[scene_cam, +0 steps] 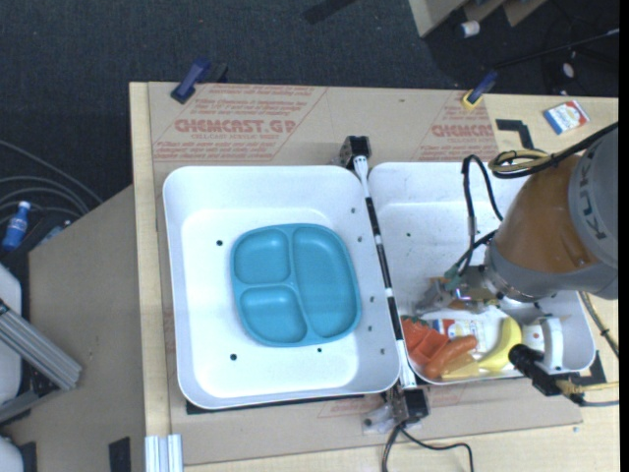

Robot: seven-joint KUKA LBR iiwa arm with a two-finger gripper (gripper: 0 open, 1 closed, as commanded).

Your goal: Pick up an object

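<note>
Banana [503,347] just below hand [454,295].

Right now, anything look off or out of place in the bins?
Nothing spilled or broken. The light blue three-compartment plastic plate lies flat but slightly rotated in the left white bin. In the right white bin, the yellow toy banana and orange toy carrots are crowded into the near corner under the end effector.

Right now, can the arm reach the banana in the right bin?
Probably yes. The end effector hangs just above the pile, and the banana lies exposed at the bin's near edge, beside the carrots.
</note>
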